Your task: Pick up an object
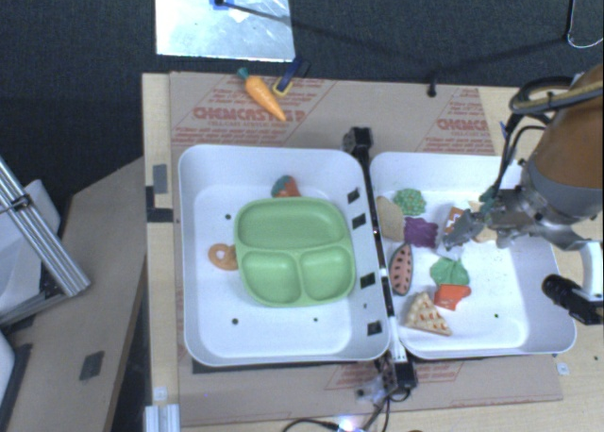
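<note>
White plastic forms the two shallow bins on the tabletop (160,326). Nearest the camera in the right bin (510,326) lies a toy pizza slice (427,315), and just beyond it a strawberry-like piece with a green top and red-orange base (450,282). A watermelon slice (401,269) sits by the divider, with a purple toy (420,232) above it, a tan bread-like piece (389,217) next to that, and a green leafy toy (410,201) near the far wall.

The end effector (462,229) hangs low over the right bin's middle, reaching in from the right beneath the arm's orange band (574,142). It is close beside the purple toy, with something orange and pale showing at its tip; whether it is open or closed on anything cannot be told.

The left bin (203,326) holds a green divided plate (291,249), an orange pretzel-shaped ring (223,257) beside its left edge, and a small red and green toy (284,187) behind it.

Farther back, outside the bins, a toy carrot (263,96) lies on the brown board, and a silvery sheet (225,4) lies on the dark floor.
</note>
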Controlling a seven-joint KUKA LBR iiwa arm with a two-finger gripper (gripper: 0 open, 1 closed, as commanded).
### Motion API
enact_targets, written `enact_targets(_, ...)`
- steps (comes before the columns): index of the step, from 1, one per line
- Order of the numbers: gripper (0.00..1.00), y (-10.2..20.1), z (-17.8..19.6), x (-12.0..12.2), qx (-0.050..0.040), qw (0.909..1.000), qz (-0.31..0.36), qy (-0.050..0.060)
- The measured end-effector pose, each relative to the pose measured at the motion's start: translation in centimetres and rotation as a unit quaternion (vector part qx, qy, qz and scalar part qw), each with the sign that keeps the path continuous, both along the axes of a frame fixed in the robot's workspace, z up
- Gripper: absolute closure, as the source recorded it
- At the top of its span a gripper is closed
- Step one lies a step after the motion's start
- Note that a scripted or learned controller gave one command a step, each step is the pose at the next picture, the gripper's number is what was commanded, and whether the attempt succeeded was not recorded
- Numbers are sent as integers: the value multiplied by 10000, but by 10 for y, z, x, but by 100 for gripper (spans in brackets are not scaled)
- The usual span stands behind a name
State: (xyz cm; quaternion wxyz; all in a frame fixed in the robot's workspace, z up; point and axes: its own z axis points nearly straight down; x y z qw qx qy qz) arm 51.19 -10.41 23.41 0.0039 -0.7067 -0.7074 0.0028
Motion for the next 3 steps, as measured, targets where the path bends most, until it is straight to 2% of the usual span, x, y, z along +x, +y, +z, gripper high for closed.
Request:
enact_targets(1, 0, 0, 5, 2, -8, 10000, 12, -55)
enact_targets(2, 0, 8, -44, -3, -3, 10000, 5, -37)
enact_targets(3, 0, 4, -91, 4, -3, 10000, -1, -32)
